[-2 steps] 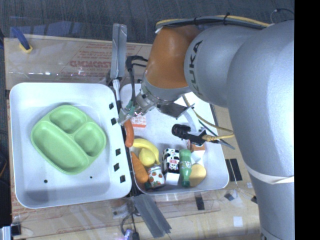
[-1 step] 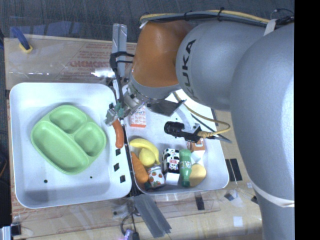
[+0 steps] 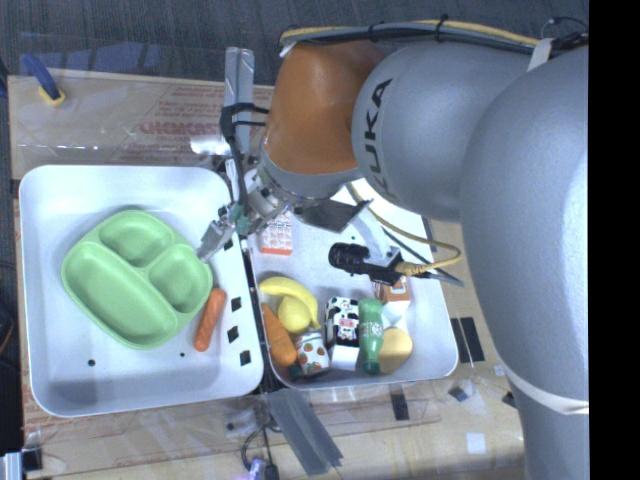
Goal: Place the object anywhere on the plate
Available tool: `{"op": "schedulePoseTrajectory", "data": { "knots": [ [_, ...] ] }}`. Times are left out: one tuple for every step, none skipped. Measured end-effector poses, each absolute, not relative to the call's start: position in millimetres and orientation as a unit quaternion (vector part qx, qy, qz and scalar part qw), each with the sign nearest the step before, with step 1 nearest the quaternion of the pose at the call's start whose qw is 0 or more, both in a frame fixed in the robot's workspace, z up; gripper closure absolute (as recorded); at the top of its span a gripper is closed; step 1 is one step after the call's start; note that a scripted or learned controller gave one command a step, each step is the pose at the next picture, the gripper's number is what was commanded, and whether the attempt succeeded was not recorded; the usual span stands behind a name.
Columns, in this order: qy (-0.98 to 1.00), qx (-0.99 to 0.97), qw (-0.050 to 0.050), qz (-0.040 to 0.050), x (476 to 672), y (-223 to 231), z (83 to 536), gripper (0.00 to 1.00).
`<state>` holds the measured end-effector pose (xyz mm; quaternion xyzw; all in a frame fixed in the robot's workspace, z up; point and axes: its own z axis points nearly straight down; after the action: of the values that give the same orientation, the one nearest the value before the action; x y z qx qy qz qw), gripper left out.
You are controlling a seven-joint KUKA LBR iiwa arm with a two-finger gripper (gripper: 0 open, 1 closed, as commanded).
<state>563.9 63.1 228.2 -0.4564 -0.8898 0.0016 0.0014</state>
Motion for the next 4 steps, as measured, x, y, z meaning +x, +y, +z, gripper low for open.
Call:
{"op": "schedulePoseTrajectory", "data": {
  "knots": [
    [-0.891,-0.455,0.003,0.0037,564.6,63,235,1.0],
    [-0.874,-0.485,0.001,0.0011,500.8,-14,354,1.0],
    [-0.852,-0.524,0.001,0.0011,517.0,-93,424,1.0],
    [-0.809,-0.588,0.001,0.0018,527.0,-192,440,1.0]
  ]
}}
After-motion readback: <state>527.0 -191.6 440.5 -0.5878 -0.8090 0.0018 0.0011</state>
